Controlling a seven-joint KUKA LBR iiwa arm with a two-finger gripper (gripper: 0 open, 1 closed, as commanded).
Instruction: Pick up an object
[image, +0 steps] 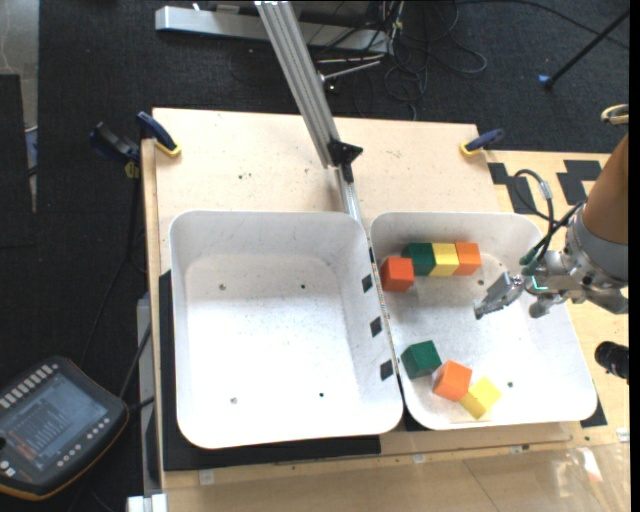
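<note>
- Blocks lay in two loose groups inside the right bin: an orange block, a green block, a yellow block and a second orange block ran in a row near its far wall.
- Nearer the camera, another green block sat just beside the bin's left wall, with an orange block and a yellow block touching each other to its right.
- The gripper hung over the right bin, between the two groups and apart from both.
- Whether its jaws stood wide or narrow could not be told from this slant; nothing was seen between them.
- The left bin sat alongside, on the pale bench.
</note>
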